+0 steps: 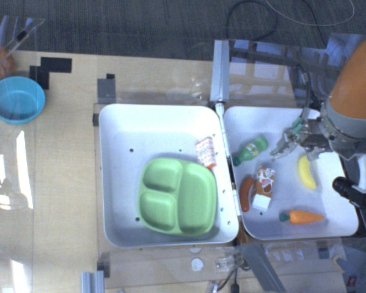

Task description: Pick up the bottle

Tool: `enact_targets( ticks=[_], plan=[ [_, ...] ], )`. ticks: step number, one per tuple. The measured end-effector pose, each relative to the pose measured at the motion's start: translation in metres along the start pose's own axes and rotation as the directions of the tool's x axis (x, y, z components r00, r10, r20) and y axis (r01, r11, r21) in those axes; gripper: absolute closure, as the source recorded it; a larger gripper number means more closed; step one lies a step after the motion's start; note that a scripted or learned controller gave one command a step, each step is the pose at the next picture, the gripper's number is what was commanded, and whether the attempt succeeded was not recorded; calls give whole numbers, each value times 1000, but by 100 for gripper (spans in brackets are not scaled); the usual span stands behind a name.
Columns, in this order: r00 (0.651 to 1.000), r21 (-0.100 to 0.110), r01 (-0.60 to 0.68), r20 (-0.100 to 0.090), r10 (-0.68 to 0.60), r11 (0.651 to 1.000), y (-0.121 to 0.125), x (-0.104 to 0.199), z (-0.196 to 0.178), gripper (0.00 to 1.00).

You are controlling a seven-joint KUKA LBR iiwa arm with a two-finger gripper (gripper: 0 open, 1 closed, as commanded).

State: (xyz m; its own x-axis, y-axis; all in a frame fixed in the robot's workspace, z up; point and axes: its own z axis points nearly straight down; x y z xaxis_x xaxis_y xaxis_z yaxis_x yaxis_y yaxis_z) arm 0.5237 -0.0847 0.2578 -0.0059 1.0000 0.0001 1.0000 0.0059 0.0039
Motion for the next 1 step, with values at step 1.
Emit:
enact_targets(
  ticks=[1],
  plan=[
    [996,1,-88,-1,88,996,-36,70,74,0]
  ],
)
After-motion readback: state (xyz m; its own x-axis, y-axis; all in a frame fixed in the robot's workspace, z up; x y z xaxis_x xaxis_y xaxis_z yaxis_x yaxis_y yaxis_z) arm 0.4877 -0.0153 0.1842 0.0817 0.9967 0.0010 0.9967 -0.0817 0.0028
